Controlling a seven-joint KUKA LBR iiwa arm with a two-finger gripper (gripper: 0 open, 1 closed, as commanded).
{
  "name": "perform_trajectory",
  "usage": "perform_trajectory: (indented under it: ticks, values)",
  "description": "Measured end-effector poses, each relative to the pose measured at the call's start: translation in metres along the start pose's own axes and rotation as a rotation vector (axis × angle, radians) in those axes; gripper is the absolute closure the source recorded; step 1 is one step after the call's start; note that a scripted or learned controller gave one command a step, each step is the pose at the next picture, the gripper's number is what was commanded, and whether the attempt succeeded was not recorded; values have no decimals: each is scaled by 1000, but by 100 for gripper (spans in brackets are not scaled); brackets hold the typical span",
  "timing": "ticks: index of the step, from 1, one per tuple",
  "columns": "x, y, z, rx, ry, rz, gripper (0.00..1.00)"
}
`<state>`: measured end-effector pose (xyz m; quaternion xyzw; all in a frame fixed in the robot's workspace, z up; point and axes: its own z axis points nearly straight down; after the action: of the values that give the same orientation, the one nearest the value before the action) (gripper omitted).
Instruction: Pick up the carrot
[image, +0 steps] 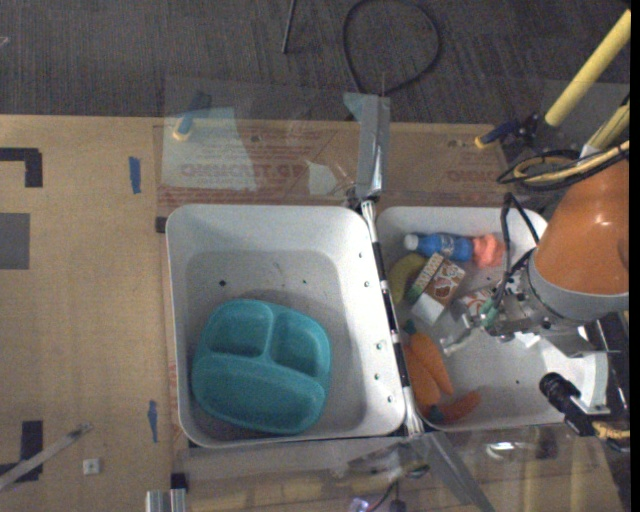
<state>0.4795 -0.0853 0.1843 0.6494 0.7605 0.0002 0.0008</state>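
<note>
The carrot (431, 368), orange and tapered, lies near the front left wall of the right bin (500, 412). It looks light, stiff and smooth, best pinched across its thick middle. The gripper (462, 338) hovers just beside it; whether it is released or clenched I cannot tell.

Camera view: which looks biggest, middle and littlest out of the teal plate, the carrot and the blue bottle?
1. Teal plate, in the left bin, biggest by far.
2. Carrot, in the right bin.
3. Blue bottle, at that bin's back.

The carrot and bottle look close in size, and other items partly hide both, so their order is unsure.
</note>
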Motion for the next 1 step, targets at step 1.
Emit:
perform_trajectory:
  ticks: [1]
  values:
    - [-31,27,95,-12,-4,-49,0]
